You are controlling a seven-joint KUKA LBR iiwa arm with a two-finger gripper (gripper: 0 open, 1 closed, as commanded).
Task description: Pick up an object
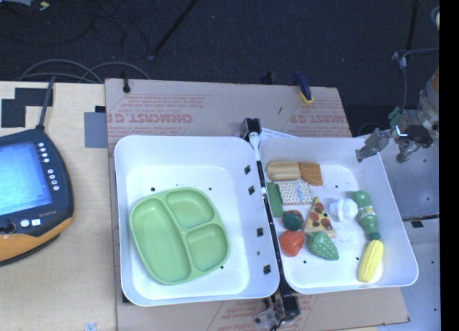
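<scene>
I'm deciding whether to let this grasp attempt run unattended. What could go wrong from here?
1. The toy foods crowd the right white bin: the pizza slice, red tomato and bumpy green piece nearly touch, so the jaws may nudge neighbours or catch two.
2. The yellow plastic corn cob lies near the bin's sloped wall, which could block a descent.

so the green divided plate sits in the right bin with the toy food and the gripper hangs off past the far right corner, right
Not quite: in the camera view the green divided plate lies in the left bin. The toy food is in the right bin; the gripper is beyond its far right corner.
</scene>
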